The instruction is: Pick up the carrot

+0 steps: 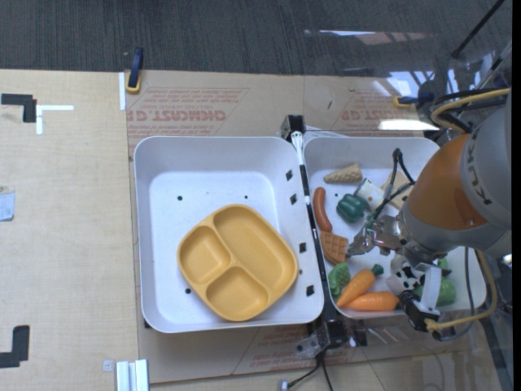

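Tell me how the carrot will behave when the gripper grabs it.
The carrot looks like smooth, rigid plastic, so probably stiff and light, perhaps slippery. Its tapered, rounded shape may roll or squirt from the fingers. It touches a second orange piece, which may shift.

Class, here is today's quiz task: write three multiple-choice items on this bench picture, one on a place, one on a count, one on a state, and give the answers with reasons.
1. Where does the yellow tray lie?
A. left bin
B. right bin
C. the floor

2. How many compartments has it?
A. two
B. three
C. five

3. How does the carrot lie?
A. on the tray
B. lifted above the bin
C. down in the right bin

Answers: 1 A, it rests on the left bin floor. 2 B, three hollows show. 3 C, it lies on the bin floor beside a second orange piece, below the gripper.
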